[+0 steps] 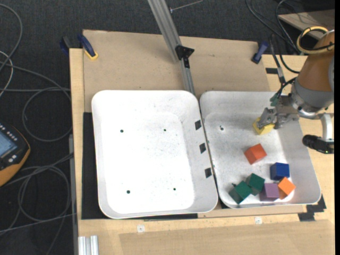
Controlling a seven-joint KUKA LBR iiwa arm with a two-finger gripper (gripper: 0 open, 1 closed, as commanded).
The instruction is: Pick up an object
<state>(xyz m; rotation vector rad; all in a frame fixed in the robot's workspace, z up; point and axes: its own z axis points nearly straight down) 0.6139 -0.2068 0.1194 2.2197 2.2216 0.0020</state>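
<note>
My gripper (267,122) hangs over the upper right part of the right bin (228,147), reaching in from the right under the orange-banded wrist. A small yellow block (262,125) sits between its fingertips, and the fingers are shut on it. Below it on the bin floor lies a red-orange cube (255,153). Along the bin's near right corner lie a blue cube (279,170), an orange cube (286,186), a purple cube (271,190) and two dark green blocks (255,181) (242,192).
The left bin (102,142) stands beside the right one, with small black clips along their shared rim. A slanted metal pole (170,31) rises behind the bins. Blue clamps hold the board's far corners, and cables lie on the floor at left.
</note>
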